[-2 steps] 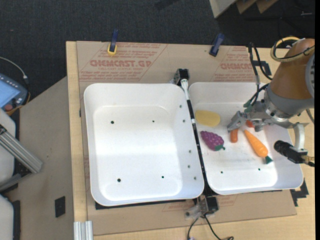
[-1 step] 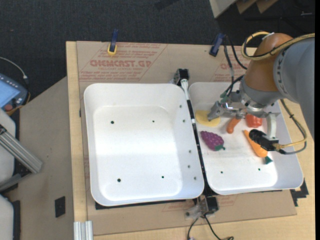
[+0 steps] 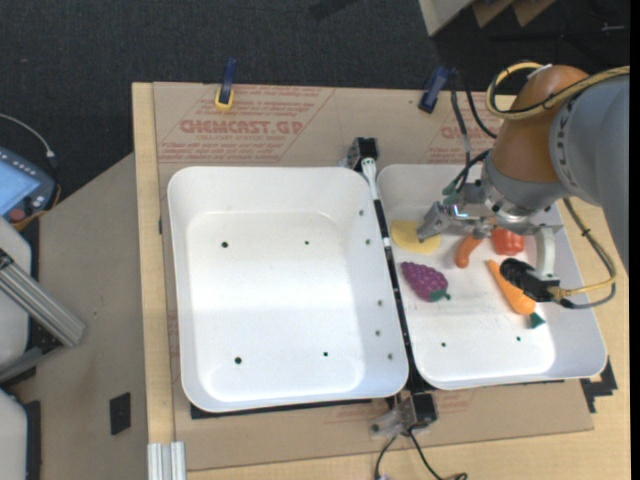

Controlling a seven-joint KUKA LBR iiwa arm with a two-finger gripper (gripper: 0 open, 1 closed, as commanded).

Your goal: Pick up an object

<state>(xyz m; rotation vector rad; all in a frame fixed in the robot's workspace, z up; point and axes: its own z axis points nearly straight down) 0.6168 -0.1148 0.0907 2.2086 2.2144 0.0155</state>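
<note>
Arm (image 3: 560, 128): grey with an orange band above the wrist, reaching in from the right of the camera view and bent down over the right bin.
Tool (image 3: 470, 230): low over the upper middle of the right bin; grey metal parts spread to left and right beneath the wrist. Whether it is open or closed cannot be told, and nothing is seen held in it.
Right bin (image 3: 500, 363): shallow, white, holding all the small objects.
Yellow piece (image 3: 405, 234): flat and pale yellow, near the bin's left wall, just beside the left end of the tool.
Purple grapes (image 3: 425, 280): a knobbly purple cluster, below the yellow piece and apart from it.
Orange sausage-shaped piece (image 3: 466, 251): small, tilted, just under the tool.
Red piece (image 3: 508, 240): partly covered by the tool's right side.
Carrot (image 3: 514, 290): orange with a green tip at its lower end, lying at a slant to the right of the grapes; a black part crosses its upper end.
Left bin (image 3: 200, 208): shallow, white, touching the right bin along a dark seam.
Tabletop (image 3: 160, 148): brown cardboard sheet with red lettering, under both bins.
Clamps: one yellow and blue (image 3: 226, 90), one blue (image 3: 434, 88), both on the far edge of the cardboard.
</note>
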